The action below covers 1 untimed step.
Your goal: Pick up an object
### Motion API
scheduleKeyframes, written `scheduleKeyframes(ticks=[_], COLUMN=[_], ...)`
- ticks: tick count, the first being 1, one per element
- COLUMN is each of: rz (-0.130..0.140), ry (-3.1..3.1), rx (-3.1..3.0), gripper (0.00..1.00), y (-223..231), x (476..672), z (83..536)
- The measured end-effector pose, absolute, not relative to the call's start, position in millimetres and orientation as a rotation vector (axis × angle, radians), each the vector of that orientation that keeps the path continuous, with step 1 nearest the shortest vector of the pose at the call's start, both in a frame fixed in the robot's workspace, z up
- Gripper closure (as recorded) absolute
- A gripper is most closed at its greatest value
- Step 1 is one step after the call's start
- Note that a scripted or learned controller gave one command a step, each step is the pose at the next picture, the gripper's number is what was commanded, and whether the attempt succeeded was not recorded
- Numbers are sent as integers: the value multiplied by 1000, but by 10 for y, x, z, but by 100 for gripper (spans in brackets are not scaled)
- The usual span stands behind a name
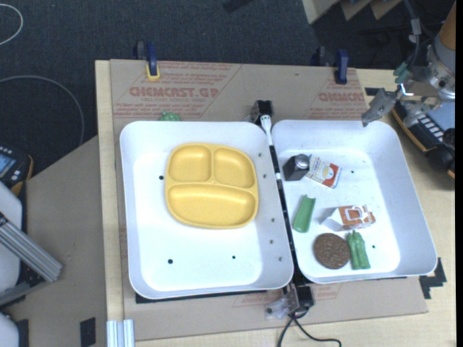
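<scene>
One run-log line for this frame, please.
claw: above right bin's far corner, holding nothing | objects: in right bin | yellow tray: left bin

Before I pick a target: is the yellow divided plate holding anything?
Empty. All three compartments of the yellow divided plate show bare yellow.

Lighting, as I read it from my station: even, diffuse, overhead, moderately bright. Left bin [145, 194] and right bin [405, 194]: near-white, slightly washed out, with little surface detail on their floors. Yellow tray [211, 185]: soft sheen along its ridges, no hard glare. Shadows: faint and short, tucked close under the small items and beneath the bins' front rims. Dark carpet [108, 20]: dim and murky. Sharpness: modest throughout; print on the cardboard sheet [181, 85] is legible but soft. Gripper [377, 109]: blurred, grainy. Colour: slight cool cast.
</scene>
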<state>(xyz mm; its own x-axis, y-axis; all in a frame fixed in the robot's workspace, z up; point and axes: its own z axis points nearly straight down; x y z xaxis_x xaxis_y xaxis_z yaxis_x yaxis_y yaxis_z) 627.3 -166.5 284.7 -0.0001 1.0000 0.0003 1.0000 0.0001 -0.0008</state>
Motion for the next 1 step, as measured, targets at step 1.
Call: scheduleKeyframes(ticks=[1], rz=[-5], ry=[-2229], rx=[-2219], gripper=[0], y=[-953], x=[6047], z=[3429])
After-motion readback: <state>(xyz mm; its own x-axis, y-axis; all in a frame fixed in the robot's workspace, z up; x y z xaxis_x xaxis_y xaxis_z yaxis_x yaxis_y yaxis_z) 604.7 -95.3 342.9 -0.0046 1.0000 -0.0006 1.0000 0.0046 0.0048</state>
